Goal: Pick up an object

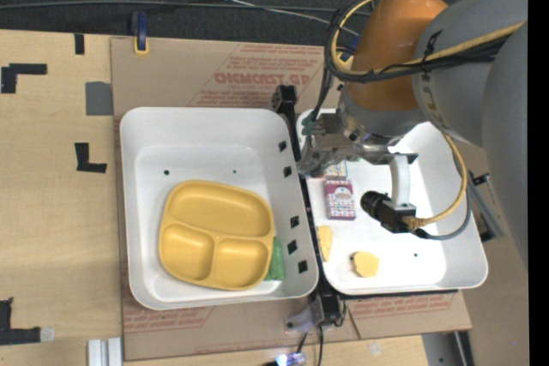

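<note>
The right bin (446, 266) holds a small pink and white packet (340, 199) near its left wall, a yellow piece (325, 240) below it and another yellow lump (365, 264) to the right. My gripper (330, 157) hangs low over the bin's upper left part, just above the packet. The grey wrist and orange band cover most of it.
The left bin (141, 141) holds a yellow divided plate (216, 233) with a green item (276, 260) tucked at its right edge. A black cable plug (386, 213) dangles over the right bin. Brown cardboard lies under both bins.
</note>
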Available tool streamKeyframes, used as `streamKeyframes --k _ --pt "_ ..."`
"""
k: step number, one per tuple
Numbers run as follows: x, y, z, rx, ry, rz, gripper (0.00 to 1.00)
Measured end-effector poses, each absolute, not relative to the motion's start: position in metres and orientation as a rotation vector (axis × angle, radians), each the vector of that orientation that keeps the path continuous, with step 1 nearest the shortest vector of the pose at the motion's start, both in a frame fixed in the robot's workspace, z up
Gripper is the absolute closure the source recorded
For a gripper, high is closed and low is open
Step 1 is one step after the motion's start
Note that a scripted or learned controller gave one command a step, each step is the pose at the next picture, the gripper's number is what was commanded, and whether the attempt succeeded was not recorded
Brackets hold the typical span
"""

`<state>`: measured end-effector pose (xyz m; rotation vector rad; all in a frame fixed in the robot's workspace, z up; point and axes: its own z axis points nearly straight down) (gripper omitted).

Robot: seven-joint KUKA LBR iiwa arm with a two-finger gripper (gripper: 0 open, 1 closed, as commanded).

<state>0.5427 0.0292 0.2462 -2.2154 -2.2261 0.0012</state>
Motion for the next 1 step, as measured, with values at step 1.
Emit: streamKeyframes --k 1 --pt "0.558 0.0905 0.2394 -2.213 -2.229 0.001 1.0"
